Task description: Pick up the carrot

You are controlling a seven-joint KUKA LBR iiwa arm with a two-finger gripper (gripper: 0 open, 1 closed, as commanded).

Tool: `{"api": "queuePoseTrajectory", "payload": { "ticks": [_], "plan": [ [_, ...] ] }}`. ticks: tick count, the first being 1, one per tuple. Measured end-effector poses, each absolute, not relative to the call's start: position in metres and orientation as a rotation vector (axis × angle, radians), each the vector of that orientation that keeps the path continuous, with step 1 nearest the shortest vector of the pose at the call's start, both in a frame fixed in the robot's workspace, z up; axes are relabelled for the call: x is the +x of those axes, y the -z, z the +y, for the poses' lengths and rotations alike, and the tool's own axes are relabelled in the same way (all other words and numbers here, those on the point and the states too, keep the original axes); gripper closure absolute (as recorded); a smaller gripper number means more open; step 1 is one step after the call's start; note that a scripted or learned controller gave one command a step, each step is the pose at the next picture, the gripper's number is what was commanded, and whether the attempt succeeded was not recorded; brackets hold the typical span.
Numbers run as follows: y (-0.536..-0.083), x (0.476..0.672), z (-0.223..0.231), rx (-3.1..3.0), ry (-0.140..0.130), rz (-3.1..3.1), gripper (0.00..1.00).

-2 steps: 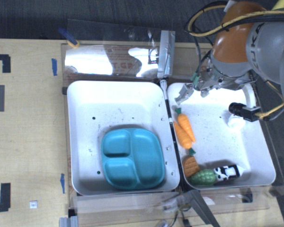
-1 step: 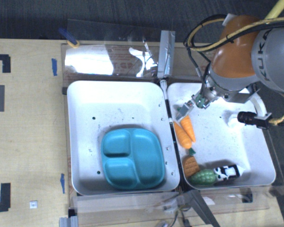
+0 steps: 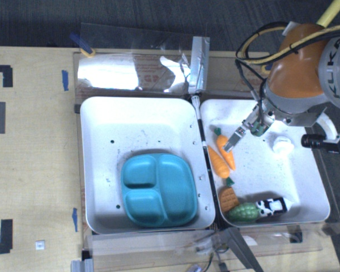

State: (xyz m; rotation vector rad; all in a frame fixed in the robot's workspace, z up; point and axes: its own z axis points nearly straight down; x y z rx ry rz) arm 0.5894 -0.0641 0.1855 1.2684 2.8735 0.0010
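Two orange carrots lie side by side against the left wall of the right bin point(image 3: 306, 177). The upper carrot point(image 3: 227, 153) has its green top pointing up-left, and the lower carrot point(image 3: 216, 163) has its green end pointing down-right. My gripper point(image 3: 231, 143) slants down-left from the orange-banded wrist. Its tip sits at the upper carrot's top edge. Whether it touches the carrot is unclear. Nothing is visibly held.
A teal divided plate point(image 3: 158, 188) lies in the left bin point(image 3: 102, 123). Along the right bin's front edge sit a brown-orange toy point(image 3: 228, 197), a green bumpy toy point(image 3: 243, 212) and a black-and-white item point(image 3: 270, 206). A small white object point(image 3: 282, 145) lies to the gripper's right.
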Motion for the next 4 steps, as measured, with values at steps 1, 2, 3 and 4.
{"api": "queuePoseTrajectory", "payload": {
  "ticks": [1,2,3,4],
  "plan": [
    [-0.088,0.600,-0.120,1.035,-0.002,2.958,0.00],
    [-0.101,0.603,-0.119,1.034,-0.008,2.950,1.00],
    [-0.188,0.613,-0.085,1.258,-0.004,2.870,1.00],
    [-0.209,0.651,-0.022,1.633,-0.004,2.680,1.00]
  ]
}}
